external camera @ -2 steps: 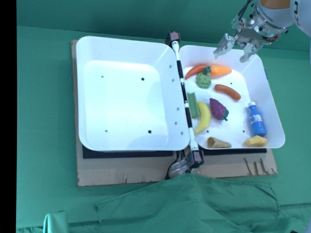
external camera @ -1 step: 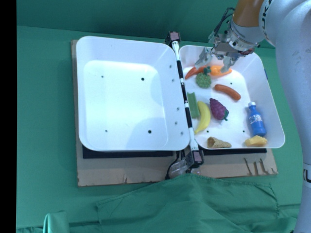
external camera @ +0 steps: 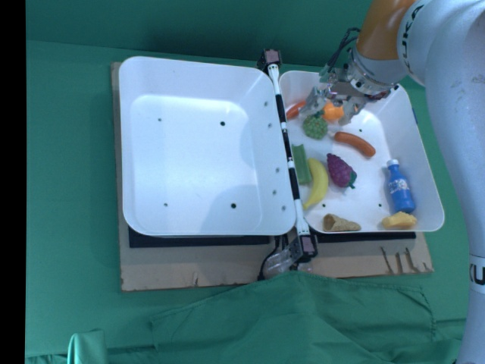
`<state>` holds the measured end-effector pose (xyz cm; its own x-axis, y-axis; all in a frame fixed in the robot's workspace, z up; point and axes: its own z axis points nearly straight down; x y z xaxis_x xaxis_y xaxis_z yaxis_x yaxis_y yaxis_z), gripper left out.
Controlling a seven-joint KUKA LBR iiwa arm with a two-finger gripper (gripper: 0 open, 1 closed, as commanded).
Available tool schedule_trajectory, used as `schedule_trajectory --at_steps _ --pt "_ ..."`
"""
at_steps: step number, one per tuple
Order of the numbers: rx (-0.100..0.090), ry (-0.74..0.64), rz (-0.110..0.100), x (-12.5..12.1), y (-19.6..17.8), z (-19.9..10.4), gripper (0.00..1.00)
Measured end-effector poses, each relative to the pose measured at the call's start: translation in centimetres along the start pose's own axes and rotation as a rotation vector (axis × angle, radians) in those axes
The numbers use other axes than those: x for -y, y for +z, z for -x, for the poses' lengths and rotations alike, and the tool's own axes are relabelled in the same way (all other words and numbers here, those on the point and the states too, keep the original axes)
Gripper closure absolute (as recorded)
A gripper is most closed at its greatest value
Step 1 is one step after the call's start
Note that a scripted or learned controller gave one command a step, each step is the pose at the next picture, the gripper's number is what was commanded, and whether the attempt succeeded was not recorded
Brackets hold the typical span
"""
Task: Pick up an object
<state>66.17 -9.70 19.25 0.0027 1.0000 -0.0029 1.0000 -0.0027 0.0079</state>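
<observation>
Orange fruit: a small orange toy fruit sits in the far part of the right bin, directly at the tips of my gripper.
Gripper: it is low over the far part of the right bin, pointing down and to the left. My fingers stand on the two sides of the orange fruit, but I cannot tell if they press on it or are only around it.
Wrist: grey, with the orange band above it; my arm comes in from the right and crosses the far right corner of the bin.
Just beside the fruit: a green bumpy ball lies near and a little left of it. A small red piece lies to the left, close to the bin wall.
Sausage: a red-orange sausage lies nearer than the fruit, a little to the right.
Middle of the bin: a green cucumber and a yellow banana lie side by side along the left wall; purple grapes are right of the banana.
Near edge: a blue bottle lies at the right, a yellow wedge near it, a tan cone to the left of the wedge.
Left bin: the left bin is white and shallow.
Bench: green cloth under both bins.
</observation>
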Motion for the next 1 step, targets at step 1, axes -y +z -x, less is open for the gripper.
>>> schedule_trajectory --at_steps 1 --pt "0.001 -0.001 0.007 -2.76 -8.49 0.29 0.00"
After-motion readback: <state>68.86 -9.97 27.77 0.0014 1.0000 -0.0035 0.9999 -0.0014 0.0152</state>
